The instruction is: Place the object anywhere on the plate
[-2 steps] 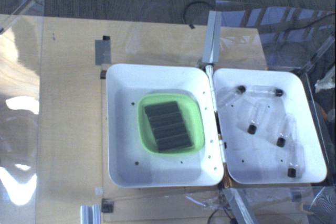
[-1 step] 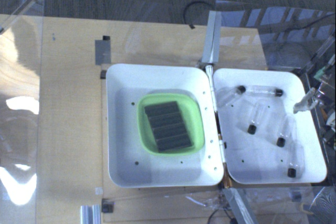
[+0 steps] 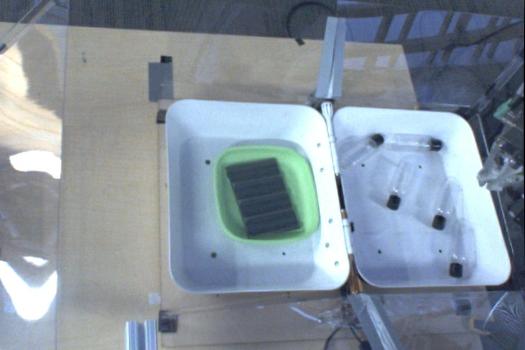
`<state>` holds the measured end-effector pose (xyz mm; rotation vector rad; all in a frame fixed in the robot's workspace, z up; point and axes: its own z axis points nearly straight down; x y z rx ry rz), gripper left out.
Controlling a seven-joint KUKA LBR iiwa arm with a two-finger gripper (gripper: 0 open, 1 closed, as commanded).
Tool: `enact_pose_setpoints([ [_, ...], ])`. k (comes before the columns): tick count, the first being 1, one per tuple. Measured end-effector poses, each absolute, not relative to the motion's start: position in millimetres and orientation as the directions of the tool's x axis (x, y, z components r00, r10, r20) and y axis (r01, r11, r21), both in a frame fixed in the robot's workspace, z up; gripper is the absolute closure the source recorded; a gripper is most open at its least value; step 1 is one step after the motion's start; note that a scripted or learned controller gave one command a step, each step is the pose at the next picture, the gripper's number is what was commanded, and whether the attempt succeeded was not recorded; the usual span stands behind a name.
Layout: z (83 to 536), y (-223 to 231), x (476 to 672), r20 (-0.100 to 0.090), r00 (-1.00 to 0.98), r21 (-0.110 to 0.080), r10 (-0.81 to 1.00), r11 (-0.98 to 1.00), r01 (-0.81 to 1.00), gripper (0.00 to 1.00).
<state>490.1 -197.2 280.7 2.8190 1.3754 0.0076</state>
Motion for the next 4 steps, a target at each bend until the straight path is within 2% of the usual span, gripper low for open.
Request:
enact_pose_setpoints([
  [1, 184, -150, 488.0, 0.001, 0.580, 0.001, 0.815, -0.580, 0.815, 1.00],
  [2, 178, -85, 488.2, 0.002, 0.471, 0.001, 0.882, -0.471, 0.882, 1.00],
  [3, 178, -85, 488.2, 0.002, 0.471, 0.002, 0.882, -0.471, 0.882, 0.00],
  [4, 254, -142, 488.6, 0.001, 0.428, 0.006, 0.904, -0.428, 0.904, 0.00],
])
